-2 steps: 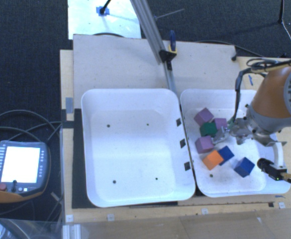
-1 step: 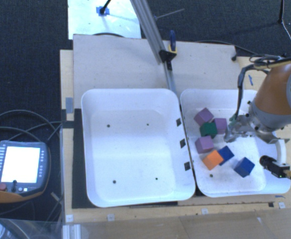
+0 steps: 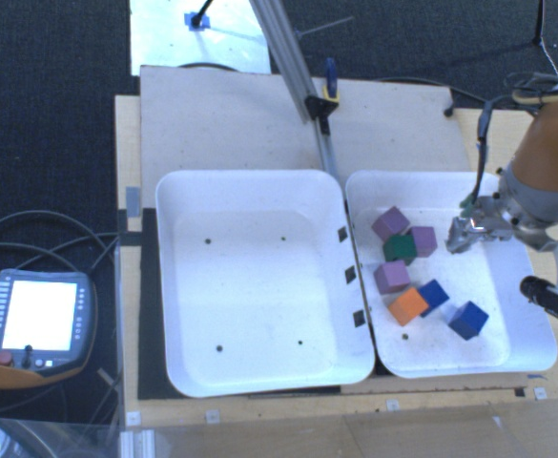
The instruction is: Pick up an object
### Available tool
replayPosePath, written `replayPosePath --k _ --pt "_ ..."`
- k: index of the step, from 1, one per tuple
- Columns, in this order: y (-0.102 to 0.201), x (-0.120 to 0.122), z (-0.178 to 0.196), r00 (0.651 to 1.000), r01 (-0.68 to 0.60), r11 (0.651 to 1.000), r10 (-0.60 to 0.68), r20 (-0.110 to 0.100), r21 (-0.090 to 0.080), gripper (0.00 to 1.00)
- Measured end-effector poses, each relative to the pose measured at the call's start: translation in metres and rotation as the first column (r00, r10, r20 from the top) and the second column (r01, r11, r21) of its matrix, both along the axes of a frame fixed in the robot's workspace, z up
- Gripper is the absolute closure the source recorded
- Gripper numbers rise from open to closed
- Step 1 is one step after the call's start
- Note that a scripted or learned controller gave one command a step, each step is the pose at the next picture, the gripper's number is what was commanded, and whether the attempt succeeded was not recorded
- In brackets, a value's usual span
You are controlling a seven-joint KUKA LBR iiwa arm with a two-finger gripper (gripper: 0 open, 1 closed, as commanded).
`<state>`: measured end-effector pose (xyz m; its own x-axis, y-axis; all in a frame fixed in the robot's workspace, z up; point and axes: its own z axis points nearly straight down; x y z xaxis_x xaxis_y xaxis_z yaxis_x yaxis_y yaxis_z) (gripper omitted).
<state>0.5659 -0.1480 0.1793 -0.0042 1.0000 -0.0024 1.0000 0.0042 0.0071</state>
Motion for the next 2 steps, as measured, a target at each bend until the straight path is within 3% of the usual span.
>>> replayPosePath --k 2 --pt "0.003 0.008 0.074 1.000 -0.001 1.000 0.001 -0.002 0.001 1.00"
